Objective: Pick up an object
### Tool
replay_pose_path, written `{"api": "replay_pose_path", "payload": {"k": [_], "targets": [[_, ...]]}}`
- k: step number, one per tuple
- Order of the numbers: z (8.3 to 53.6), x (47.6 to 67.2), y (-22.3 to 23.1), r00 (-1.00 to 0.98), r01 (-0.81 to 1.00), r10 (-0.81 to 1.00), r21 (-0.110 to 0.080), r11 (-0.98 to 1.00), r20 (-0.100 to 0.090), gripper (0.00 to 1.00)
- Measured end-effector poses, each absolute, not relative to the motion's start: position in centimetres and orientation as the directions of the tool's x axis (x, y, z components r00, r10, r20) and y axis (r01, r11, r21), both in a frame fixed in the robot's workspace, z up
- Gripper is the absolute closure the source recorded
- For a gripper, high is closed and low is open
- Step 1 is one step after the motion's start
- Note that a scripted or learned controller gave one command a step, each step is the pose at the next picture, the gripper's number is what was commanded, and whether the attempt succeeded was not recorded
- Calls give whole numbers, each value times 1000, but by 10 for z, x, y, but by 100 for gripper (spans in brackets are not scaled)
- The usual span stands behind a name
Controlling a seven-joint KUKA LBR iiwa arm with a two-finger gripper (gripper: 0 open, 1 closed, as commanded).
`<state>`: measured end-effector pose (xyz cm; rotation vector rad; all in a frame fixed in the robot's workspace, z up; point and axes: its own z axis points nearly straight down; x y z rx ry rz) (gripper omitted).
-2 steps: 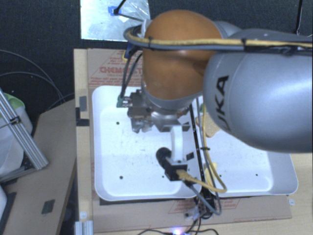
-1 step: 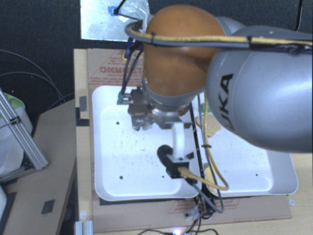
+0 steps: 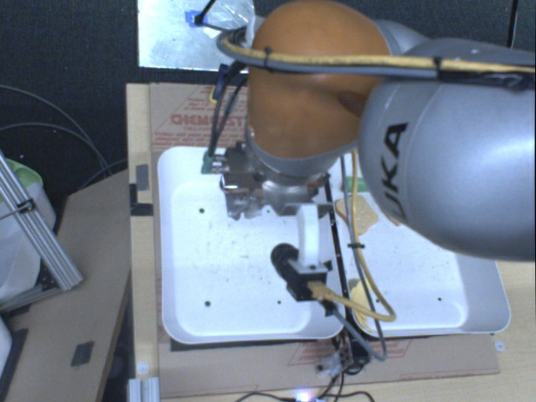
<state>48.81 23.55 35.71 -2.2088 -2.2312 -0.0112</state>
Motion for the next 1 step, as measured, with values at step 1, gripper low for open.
{"api": "replay_pose_path", "payload": {"k": [1], "targets": [[545,567,233,-3,1000,1000,22,3,7,100]]}}
